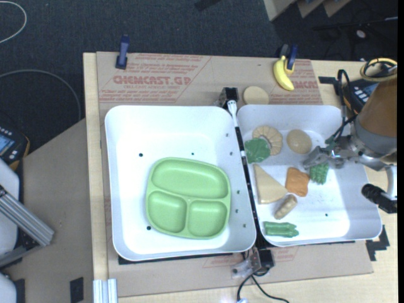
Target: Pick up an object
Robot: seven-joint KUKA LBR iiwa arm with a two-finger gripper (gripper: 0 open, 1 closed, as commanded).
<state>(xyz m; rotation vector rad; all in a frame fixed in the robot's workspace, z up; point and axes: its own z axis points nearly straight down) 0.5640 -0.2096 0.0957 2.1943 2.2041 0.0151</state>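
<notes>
**Gripper low in right bin, over green toy**

L to R, operator: left bin (120,169) carries one green divided plate (187,197), three compartments, lying flat in the near-centre of the bin; the rest of that bin's floor is bare white. A blue clamp (122,52) sits on the bench's far edge, above the left bin.

Between the bins runs a black divider strip; just past its far end, on the bench, you see a round tan disc (255,95); right of that, a yellow banana (283,75) by a second blue clamp (290,54).

Right bin (353,223), left side first: green leafy piece (257,149) touching a ridged tan shell-like piece (270,136); pale round bun (299,141) just right of those; cream wedge (267,186) nearer you, w/ an orange block (297,182) beside it; small beige piece (285,206) just near of the wedge; flat green item (279,230) at the near wall.

Gripper (319,163) reaches in from the right, low in the bin, tips at a dark green knobbly toy (319,173) just right of the orange block; can't tell whether it's released or clenched, nor whether the toy is between the tips.
</notes>
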